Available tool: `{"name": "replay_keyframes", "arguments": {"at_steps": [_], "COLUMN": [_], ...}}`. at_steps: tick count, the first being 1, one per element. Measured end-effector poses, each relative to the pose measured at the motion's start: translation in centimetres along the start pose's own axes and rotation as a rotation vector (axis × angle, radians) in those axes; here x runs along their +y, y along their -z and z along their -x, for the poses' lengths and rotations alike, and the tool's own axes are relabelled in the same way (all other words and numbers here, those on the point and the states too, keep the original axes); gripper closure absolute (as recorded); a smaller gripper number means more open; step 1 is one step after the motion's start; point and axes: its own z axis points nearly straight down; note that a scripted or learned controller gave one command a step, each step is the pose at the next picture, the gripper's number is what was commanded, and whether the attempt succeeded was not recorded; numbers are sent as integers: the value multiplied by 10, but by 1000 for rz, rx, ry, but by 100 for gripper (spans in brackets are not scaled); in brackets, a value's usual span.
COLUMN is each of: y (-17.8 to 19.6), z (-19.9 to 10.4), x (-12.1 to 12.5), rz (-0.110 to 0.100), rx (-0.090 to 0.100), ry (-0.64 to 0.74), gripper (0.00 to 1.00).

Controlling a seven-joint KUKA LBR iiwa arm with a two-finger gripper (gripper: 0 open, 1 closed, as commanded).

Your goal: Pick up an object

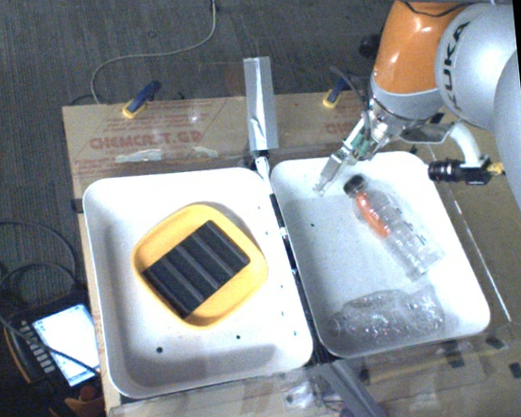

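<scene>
Reached in from the right on the grey-and-orange arm (438,45), nothing lifted yet, whole pick left to do. Sat flat in the left bin (112,293): a yellow tray with black ribbed insert (200,265), well apart from the action. Lay in the right bin (456,307): a clear plastic bottle (393,221) with an orange patch near its black cap, and a crumpled clear wrapper (387,314) toward the near rim. Hovered over the right bin's far corner, just beside the bottle's cap: the gripper (330,170), nothing between its tips, spread or pinched impossible to tell. Showed beneath: cardboard-topped bench (160,135), dark carpet, stray cables.
</scene>
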Motion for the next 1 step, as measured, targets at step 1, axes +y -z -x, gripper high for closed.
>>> {"name": "replay_keyframes", "arguments": {"at_steps": [1], "y": [-100], "z": [36], "x": [-28], "rz": [-7], "rx": [8], "ry": [-28], "gripper": [0]}}
